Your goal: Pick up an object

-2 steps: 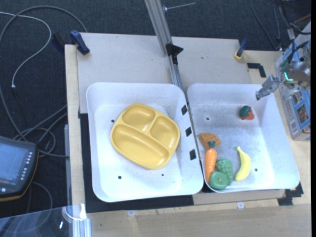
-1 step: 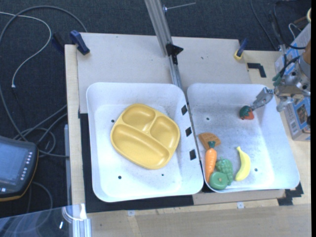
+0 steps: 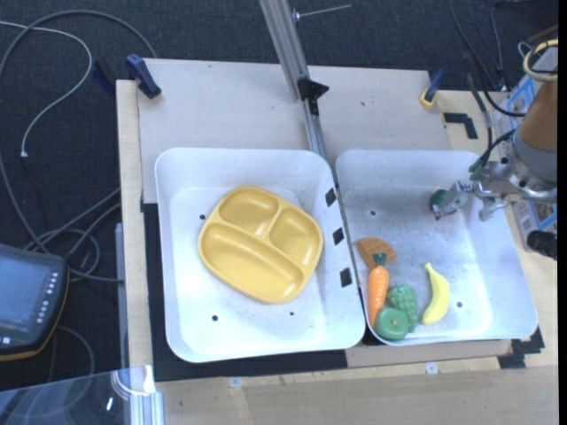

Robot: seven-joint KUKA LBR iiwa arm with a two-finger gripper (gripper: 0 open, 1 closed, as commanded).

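Note:
In the right bin (image 3: 496, 264), several toy foods lie in the near-left corner. An orange carrot (image 3: 377, 288) lies lengthwise with a brown wedge (image 3: 376, 251) just above its top. A green broccoli piece (image 3: 403, 298) and a round green piece (image 3: 392, 323) sit beside the carrot. To their right lies a yellow banana (image 3: 435, 293). My gripper (image 3: 462, 204) hangs over the far right part of this bin, well apart from the foods and up-right of them. The grey arm (image 3: 537, 140) enters from the right edge.
The left bin (image 3: 177, 237) holds a yellow divided plate (image 3: 260, 242). A metal post (image 3: 288, 34) rises from behind the seam between the bins. Blue clamps (image 3: 142, 75) and cables lie around the bench, and a dark screen (image 3: 27, 299) sits at the left.

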